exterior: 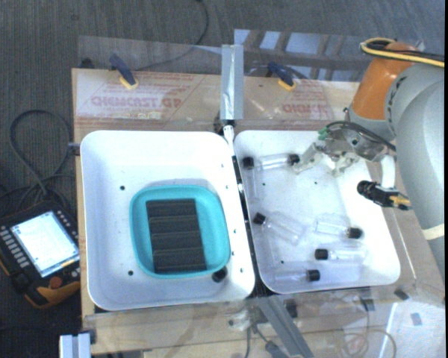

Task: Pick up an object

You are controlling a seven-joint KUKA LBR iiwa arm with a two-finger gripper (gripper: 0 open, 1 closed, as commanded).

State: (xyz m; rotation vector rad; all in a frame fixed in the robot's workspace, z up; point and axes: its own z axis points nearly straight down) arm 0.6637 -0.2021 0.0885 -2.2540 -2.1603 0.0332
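Camera view has the gripper (330, 155) up at the far end of the right bin (381, 271), can't tell how its fingers are set. Clear vials with black caps (280, 227) lie scattered below it. They're probably light, slick and rolly, so grab mid-body.

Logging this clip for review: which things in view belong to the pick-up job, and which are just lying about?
Job:
- gripper, over the right bin's far end
- clear vials with black caps scattered in the right bin

Lying about:
- teal tray in the left bin
- small black piece by the tray's corner
- handheld pendant on the floor
- clamps on the back board
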